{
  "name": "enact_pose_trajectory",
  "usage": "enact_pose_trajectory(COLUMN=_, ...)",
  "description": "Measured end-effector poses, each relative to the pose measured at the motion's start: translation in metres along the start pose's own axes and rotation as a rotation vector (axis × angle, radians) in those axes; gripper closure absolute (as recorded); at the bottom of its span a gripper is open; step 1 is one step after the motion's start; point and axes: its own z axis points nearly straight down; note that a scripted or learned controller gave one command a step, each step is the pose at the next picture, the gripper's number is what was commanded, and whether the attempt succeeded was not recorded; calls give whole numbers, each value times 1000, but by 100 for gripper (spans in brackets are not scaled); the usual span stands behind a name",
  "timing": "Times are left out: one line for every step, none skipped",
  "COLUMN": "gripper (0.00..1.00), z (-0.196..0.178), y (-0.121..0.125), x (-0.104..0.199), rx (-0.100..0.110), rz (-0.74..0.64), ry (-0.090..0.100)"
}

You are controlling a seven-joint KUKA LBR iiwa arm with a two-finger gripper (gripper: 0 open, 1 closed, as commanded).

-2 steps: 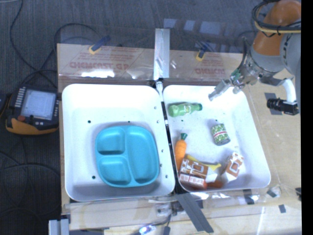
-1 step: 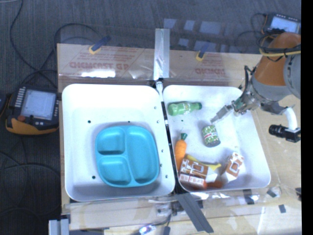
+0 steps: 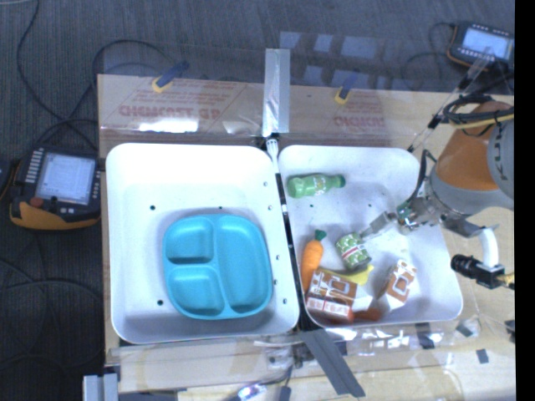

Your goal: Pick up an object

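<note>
Blue plastic sits in my left bin (image 3: 125, 174): a divided tray (image 3: 219, 264) lying flat toward the front, with bare white floor around it on the left and back sides. Its right edge runs close to the wall shared with my right bin (image 3: 376, 161).

Across that wall, a green bottle (image 3: 314, 184) lies on its side near the back, apart from the rest, with open floor behind and to its right. Further forward, things crowd together: an orange carrot (image 3: 311, 257) lies close along the dividing wall, a brown and white carton (image 3: 332, 295) lies at the front rim just below it, and a small green-labelled can (image 3: 352, 251) rests beside the carrot. A second small carton (image 3: 400, 284) stands near the front right corner.

My claw (image 3: 378, 224) reaches down-left from my wrist at the right wall, its tip just beside the can's upper right. I cannot tell whether it is parted or clenched. The back right stretch of floor is bare white.
</note>
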Motion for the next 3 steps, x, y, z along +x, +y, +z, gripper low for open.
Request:
enact_pose_trajectory(gripper=0, z=-37, y=116, x=60, rx=6, rz=-14, ry=-6)
enact_pose_trajectory(gripper=0, z=-18, y=128, x=56, rx=-16, rz=-104, ry=-12)
enact_pose_trajectory(gripper=0, z=7, y=26, x=73, rx=0, rz=-186, ry=-9)
